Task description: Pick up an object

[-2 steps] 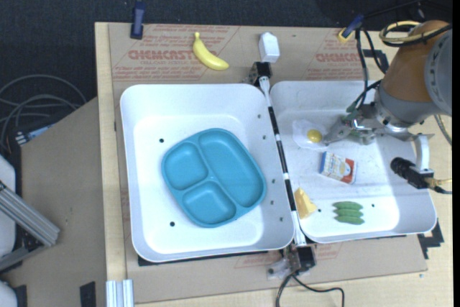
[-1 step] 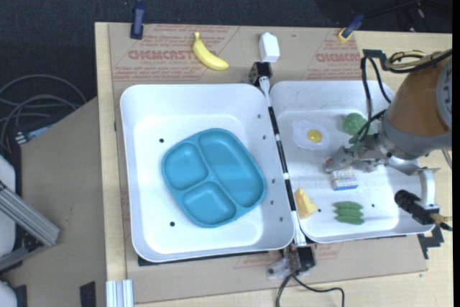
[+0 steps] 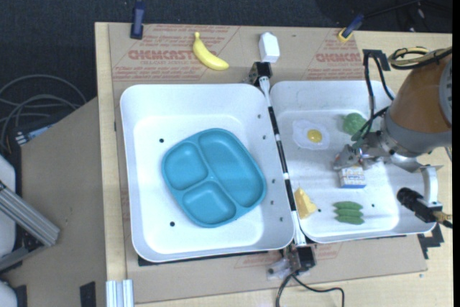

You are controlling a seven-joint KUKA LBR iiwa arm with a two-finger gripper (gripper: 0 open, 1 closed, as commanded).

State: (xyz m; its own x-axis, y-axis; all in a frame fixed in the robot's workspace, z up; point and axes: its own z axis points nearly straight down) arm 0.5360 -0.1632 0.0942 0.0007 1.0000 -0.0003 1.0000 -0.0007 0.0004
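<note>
Open floor around blue tray (image 3: 212, 176)

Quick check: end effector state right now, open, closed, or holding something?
End effector: low in the right bin, just above the small box; state cannot be told, and no object is seen held.

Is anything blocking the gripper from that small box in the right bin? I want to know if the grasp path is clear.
Nothing visible does. The gripper hangs right at the small box; the fried egg and green pods lie apart from it.
</note>
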